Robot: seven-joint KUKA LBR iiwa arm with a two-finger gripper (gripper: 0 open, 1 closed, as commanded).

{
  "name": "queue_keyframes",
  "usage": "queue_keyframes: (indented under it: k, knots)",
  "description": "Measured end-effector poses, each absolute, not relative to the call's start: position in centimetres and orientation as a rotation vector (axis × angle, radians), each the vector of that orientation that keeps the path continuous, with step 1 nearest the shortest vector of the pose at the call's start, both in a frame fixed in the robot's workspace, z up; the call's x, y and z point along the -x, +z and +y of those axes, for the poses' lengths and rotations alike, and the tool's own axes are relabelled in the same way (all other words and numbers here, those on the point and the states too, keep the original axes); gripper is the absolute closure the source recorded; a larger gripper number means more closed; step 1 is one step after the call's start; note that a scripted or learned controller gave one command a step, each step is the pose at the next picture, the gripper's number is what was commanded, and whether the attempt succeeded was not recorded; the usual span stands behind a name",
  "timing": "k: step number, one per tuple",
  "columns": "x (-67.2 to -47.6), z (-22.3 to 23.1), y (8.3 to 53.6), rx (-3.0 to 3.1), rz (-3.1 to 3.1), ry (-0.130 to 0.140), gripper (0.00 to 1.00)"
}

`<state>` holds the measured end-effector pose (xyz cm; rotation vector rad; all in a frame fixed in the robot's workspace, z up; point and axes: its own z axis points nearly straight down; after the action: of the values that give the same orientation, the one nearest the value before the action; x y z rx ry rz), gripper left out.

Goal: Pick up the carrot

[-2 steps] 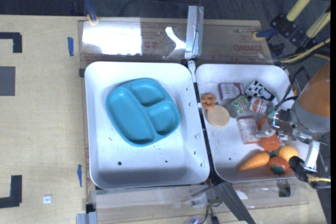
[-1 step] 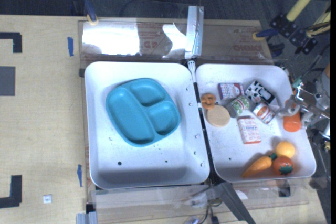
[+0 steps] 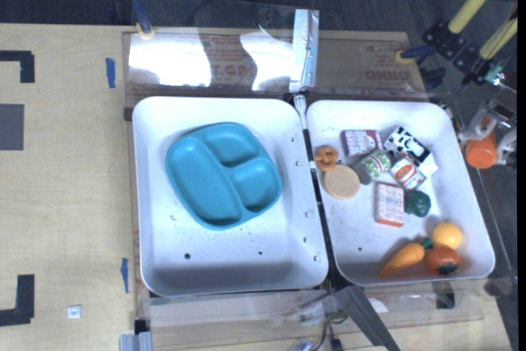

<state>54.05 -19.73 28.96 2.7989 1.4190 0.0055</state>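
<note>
The grey arm with an orange band (image 3: 481, 150) sits just outside the right shallow white bin (image 3: 472, 177). The orange plastic carrot (image 3: 404, 257) lies near that bin's front wall, touching a red toy tomato (image 3: 444, 260), well apart from the arm.

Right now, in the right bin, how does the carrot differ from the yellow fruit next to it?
The carrot is orange, long and tapered, lying at a slant; the yellow fruit is yellow and round. The carrot looks longer than the yellow fruit. The carrot lies nearer the bin's front wall, the yellow fruit up and to its right. Both rest in the right bin, near the front right corner.
</note>
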Motion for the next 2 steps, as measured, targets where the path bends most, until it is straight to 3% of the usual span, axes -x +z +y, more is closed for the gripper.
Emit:
queue_keyframes:
  k: [1,2]
  knots:
    - [-62.5,-13.8,27.4,-2.744,1.536,-0.004,1.0]
    - [-66.7,-10.7,29.7,-2.749,1.519,0.0,1.0]
